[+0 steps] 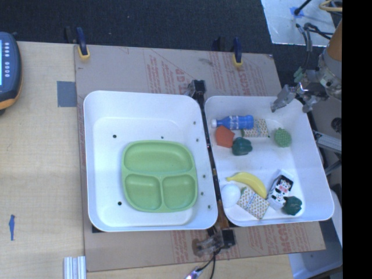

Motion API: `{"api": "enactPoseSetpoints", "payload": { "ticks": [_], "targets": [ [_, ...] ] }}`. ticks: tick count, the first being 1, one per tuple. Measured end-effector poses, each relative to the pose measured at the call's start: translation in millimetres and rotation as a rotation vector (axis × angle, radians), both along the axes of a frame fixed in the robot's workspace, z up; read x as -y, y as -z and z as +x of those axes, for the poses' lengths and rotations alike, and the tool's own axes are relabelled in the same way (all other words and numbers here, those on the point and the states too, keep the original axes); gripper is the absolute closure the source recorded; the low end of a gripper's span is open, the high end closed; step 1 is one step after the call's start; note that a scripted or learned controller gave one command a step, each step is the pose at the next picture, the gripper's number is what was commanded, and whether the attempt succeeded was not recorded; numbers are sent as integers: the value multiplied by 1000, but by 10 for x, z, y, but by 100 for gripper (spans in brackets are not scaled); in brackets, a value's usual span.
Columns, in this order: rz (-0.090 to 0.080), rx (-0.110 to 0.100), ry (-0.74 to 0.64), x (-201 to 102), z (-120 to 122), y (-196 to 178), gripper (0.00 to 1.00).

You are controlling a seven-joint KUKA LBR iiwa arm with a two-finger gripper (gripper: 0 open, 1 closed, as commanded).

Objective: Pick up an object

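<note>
White plastic bins sit side by side on the bench (40, 156): the left bin (104, 112) carries a green divided tray (158, 175), and the right bin (311, 156) holds the small clutter. At its twelve o'clock lies a blue bottle (234, 122), long axis running nine to three, white cap toward nine. It looks light, stiff and slick, so I would grip across its middle. Toward six o'clock a banana (249, 182) curves, softer and easily bruised. The claw (293, 96) hovers over the right bin's one o'clock corner, apparently holding nothing; whether it is spread or clenched I cannot tell, the view being blurred there.
</note>
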State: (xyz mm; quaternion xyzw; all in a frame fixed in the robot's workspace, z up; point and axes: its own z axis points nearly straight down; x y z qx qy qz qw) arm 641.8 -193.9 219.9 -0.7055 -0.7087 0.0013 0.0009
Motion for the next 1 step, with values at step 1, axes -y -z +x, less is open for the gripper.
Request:
{"api": "enactPoseSetpoints", "payload": {
  "ticks": [1],
  "targets": [
    [5,-11,-7,-770,-165,1014,0]
  ]
}}
